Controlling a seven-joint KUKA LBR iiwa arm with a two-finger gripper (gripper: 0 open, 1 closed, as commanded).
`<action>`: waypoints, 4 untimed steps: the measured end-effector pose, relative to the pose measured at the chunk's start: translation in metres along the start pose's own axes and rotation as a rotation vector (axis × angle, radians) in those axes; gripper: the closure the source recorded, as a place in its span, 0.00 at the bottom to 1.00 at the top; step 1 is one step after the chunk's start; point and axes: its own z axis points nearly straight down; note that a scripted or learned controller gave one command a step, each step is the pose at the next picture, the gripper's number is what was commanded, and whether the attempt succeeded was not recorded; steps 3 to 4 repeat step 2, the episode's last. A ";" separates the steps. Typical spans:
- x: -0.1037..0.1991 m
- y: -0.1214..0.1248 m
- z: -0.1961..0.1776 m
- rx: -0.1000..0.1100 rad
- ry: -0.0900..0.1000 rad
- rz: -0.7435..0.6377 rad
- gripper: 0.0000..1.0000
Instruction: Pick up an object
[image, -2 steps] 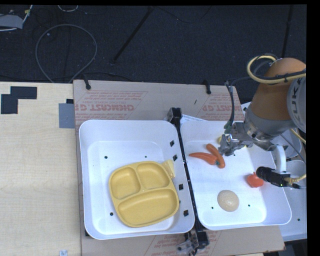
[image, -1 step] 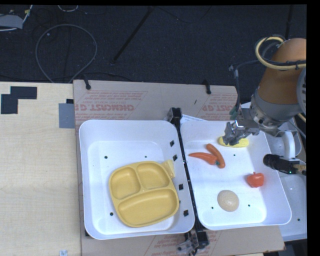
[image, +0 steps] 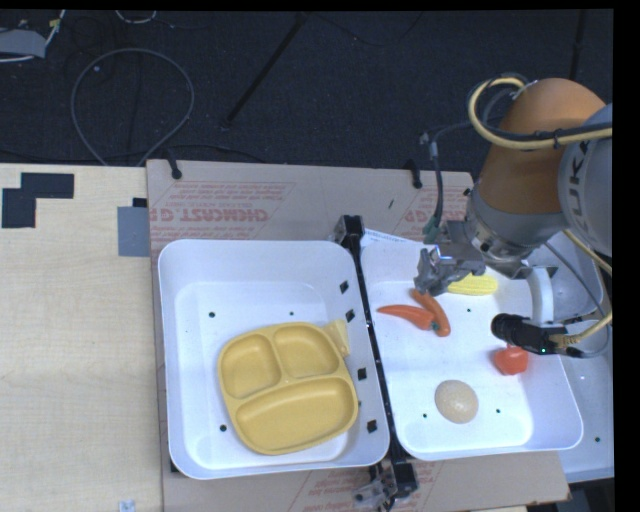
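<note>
My gripper (image: 433, 282) hangs low over the back of the right bin (image: 560, 420), under the grey and orange arm. Its tip is directly above the upper end of an orange carrot-shaped piece (image: 434, 312) that lies on the slant. A second orange-red piece (image: 402, 313) lies flat just left of it, touching it. A yellow corn cob (image: 474, 286) rests right of the gripper. Nearer the front are a small red object (image: 511, 361) and a beige egg-shaped ball (image: 457, 401).
The left bin (image: 190, 300) holds a yellow divided plate (image: 288, 386). A black divider (image: 365, 340) runs between the two bins. A black cable fitting (image: 525, 330) hangs above the red object. Wooden bench lies to the left.
</note>
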 end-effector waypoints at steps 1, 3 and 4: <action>0.059 -0.001 0.011 0.001 0.000 -0.001 1.00; 0.115 0.004 0.027 0.002 -0.001 -0.001 1.00; 0.115 0.004 0.027 0.002 -0.001 -0.001 1.00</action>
